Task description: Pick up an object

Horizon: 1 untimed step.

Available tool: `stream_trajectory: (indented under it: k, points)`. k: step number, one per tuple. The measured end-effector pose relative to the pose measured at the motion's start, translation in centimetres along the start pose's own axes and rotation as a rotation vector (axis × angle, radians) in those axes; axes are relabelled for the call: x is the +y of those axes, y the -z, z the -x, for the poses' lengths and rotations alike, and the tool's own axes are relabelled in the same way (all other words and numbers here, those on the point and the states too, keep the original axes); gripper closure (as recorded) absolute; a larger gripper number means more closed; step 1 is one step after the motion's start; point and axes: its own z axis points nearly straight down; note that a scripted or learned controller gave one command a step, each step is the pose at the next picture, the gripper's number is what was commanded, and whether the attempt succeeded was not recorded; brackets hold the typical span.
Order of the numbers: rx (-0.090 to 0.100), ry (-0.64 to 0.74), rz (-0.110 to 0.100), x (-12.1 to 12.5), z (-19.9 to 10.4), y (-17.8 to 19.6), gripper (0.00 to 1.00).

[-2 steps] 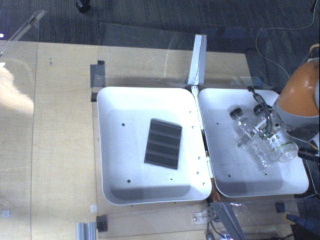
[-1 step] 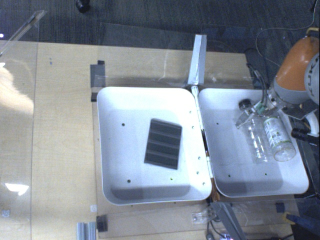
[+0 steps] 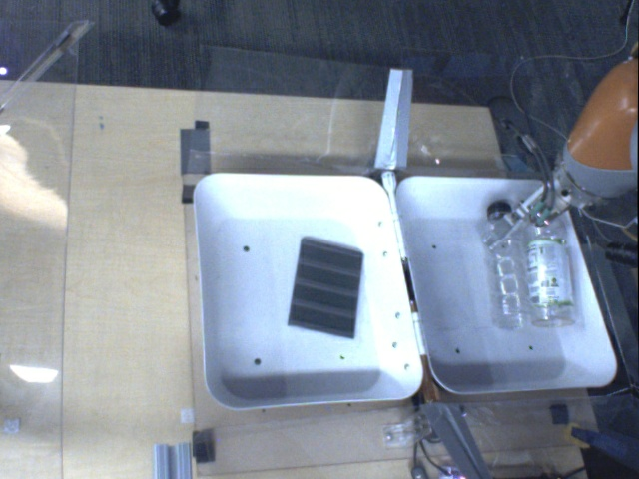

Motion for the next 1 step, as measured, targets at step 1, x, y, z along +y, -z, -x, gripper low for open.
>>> stream_trajectory:
  k: [1]
  points:
    - [-0.002,-0.1,-0.001,-0.27,0.0,5.54,0.0]
